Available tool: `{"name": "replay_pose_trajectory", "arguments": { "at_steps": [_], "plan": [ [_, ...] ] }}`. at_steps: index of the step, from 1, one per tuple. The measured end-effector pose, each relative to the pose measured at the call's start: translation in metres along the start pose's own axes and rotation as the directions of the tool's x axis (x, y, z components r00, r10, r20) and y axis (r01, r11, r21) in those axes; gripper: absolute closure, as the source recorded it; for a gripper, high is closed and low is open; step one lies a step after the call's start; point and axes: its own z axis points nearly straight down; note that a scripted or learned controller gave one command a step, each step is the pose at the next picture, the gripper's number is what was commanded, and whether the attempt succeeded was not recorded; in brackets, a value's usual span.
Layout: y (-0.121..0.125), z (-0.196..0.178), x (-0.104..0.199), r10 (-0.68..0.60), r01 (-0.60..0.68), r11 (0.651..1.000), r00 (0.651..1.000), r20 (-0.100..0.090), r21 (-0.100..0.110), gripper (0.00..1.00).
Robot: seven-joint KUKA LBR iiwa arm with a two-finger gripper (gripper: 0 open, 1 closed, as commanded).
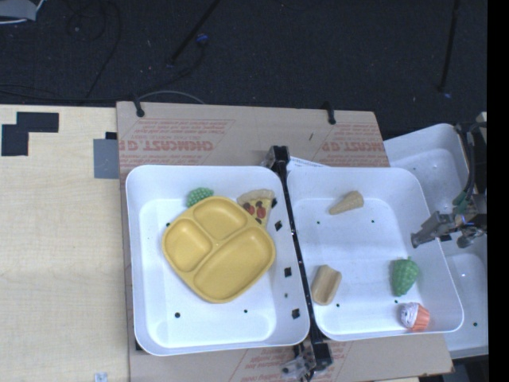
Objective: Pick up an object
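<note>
1. The gripper (436,231) sat at the right edge of the right bin (359,329), dark fingers pointing left over the rim; too small and dim to tell whether they were apart or together, and nothing showed between them.
2. In that right bin lay four things: a tan wedge (347,203) near the back, a tan bread-like piece (325,284) by the left wall, a green leafy piece (405,276) toward the right, and an orange-and-white object (413,317) in the front right corner.
3. The green leafy piece lay nearest the gripper, just below and left of it, not touching.
4. In the left bin (199,337) a yellow divided plate (219,248) took the middle, with a small green piece (200,195) and a pizza slice (257,204) tucked behind its far edge.
</note>
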Motion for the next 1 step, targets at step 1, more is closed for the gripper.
{"name": "replay_pose_trajectory", "arguments": {
  "at_steps": [1],
  "plan": [
    [0.0019, -0.0051, 0.0004, -0.003, 0.003, 1.000, 1.000, 0.003, -0.010, 0.00]
  ]
}}
